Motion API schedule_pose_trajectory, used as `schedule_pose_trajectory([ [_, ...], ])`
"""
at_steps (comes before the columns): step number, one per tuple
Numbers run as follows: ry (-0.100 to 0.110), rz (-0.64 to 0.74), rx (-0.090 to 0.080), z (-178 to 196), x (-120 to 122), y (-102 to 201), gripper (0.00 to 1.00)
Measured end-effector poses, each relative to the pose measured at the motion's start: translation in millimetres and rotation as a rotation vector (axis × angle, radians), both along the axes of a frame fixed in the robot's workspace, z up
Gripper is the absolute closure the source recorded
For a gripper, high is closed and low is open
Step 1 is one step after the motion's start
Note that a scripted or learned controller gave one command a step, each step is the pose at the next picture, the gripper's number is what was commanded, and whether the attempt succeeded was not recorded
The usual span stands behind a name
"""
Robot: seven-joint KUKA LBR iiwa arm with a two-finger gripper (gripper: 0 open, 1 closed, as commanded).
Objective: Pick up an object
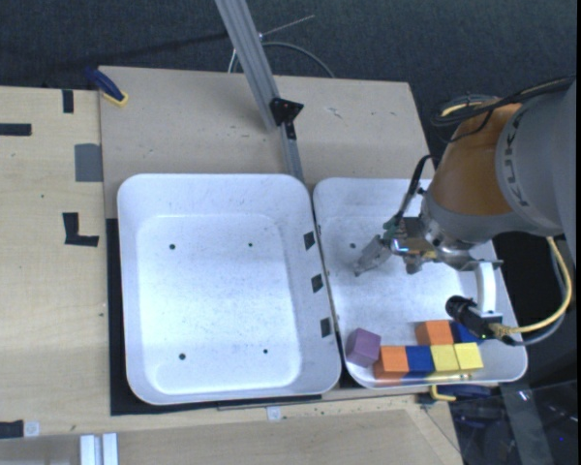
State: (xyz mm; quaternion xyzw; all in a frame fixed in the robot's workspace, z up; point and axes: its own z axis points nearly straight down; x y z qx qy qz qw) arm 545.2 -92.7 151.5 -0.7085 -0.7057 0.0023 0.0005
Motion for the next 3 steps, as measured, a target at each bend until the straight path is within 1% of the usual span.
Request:
schedule_pose_trajectory([
  [1,0.000,0.004,0.002,-62.4,-2.1,-0.7,0.00],
  [2,0.001,0.004,0.002,-60.1,-17.5,-1.8,0.00],
  [3,0.002,0.003,0.003,-60.2,-51.9,-0.6,0.00],
])
